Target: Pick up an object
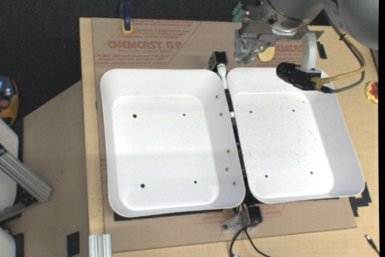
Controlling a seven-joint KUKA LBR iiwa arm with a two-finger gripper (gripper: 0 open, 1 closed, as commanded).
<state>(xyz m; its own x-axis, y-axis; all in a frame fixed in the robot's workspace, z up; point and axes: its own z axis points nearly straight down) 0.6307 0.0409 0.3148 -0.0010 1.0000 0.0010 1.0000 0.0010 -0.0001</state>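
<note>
The grey arm's metal two-finger gripper (251,52) hangs just past the far rim of the right shallow white plastic bin (337,147), over the brown cardboard-covered surface (90,99). Beside it sits a small pale yellow object (266,53) — touching or held, can't tell, and whether the gripper is wide or narrow can't be told either. Judged step: approx at the grasp, near the right bin's far rim. Next move needs a clear lift, w/ the yellow piece seen between the gripper's tips. Count — two white bins, the left one (120,129) beside the right bin, one yellow object, one blue clamp (126,15) well left of the right bin.
</note>
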